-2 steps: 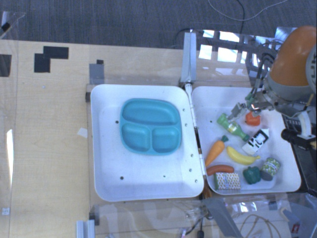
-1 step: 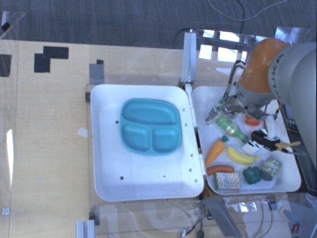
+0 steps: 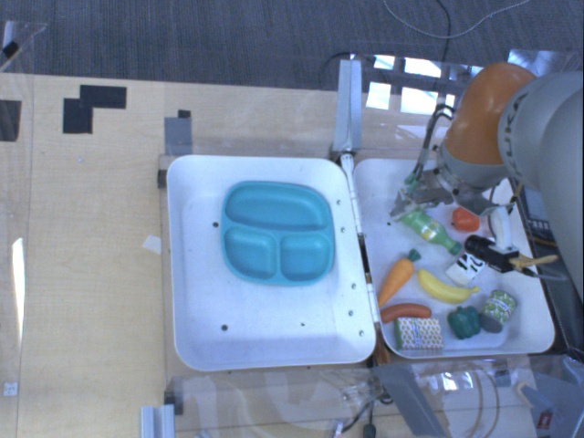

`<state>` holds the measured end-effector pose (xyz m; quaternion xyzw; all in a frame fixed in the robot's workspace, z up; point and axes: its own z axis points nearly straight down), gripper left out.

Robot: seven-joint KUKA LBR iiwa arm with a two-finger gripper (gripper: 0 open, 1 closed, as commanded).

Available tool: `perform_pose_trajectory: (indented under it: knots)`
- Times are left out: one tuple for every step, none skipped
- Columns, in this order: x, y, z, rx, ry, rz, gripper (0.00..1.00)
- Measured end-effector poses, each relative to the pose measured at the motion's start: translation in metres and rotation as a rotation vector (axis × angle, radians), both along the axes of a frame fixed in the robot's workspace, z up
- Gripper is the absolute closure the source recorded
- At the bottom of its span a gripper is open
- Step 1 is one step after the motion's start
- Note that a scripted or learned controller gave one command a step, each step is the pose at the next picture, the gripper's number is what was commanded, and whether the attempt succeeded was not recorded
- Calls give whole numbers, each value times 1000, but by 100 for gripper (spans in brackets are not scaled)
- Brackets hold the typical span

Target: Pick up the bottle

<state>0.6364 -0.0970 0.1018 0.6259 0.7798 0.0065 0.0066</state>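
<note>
One gripper, grip state impossible to tell, hovers at the bottle's upper-left end, bottle slanting toward lower right.

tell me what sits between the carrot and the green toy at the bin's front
In the camera view, the banana lies between the carrot and the green toy.

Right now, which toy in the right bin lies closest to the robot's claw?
The green bottle, lying just under the gripper; the carrot and banana sit farther.
</note>
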Motion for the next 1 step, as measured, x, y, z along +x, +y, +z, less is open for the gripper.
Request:
perform_pose_trajectory:
  knots:
    - [13, 74, 150, -1, 10, -68, 100]
